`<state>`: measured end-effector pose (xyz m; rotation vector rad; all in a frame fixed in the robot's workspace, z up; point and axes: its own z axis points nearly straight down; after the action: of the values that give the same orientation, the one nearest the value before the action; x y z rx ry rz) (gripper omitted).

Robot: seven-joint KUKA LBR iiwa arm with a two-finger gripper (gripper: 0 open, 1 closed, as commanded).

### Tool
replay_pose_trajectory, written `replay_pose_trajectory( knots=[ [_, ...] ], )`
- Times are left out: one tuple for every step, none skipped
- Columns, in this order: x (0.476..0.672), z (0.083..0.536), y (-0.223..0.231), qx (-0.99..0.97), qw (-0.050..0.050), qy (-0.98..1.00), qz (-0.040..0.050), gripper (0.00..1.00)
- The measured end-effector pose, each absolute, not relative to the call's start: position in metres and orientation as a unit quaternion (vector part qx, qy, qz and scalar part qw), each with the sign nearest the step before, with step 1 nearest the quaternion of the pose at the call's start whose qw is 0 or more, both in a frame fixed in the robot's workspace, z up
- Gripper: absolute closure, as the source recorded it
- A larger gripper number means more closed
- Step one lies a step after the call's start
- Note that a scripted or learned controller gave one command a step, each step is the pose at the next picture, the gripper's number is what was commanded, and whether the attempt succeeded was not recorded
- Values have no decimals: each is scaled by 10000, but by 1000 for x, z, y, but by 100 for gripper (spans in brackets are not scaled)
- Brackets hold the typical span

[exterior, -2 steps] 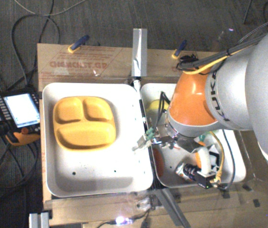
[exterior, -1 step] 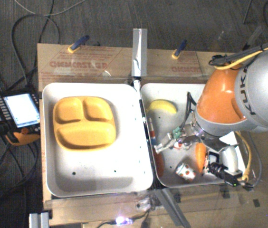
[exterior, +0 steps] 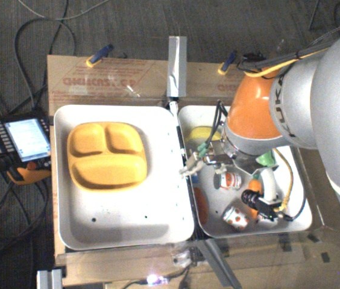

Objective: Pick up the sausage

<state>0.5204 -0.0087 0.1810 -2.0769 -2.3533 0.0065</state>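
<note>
Sausage (exterior: pixel 201 203) lies in right bin (exterior: pixel 305 218); arm (exterior: pixel 260 110) leans over it.

Slanted overhead view of both bins (exterior: pixel 61 161)

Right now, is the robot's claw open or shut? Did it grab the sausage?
Gripper: low in the right bin; the arm hides whether it is open, shut or holding anything.

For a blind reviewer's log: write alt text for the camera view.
A grey KUKA arm with an orange band reaches from the right over the right white bin, which holds small toy food items, including a reddish-brown sausage-like piece by its left wall. The left white bin holds a yellow three-compartment tray.
</note>
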Motion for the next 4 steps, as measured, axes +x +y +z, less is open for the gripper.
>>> replay_pose_trajectory(
  knots=[
    [484, 182, -75, -5904, 14, -8071, 18, 0],
    [536, 181, -30, -5573, 16, -8303, 11, 0],
    [489, 154, -123, -4701, 13, -8826, 10, 0],
    [552, 182, -50, -4701, 4, -8826, 1, 0]
  ],
)
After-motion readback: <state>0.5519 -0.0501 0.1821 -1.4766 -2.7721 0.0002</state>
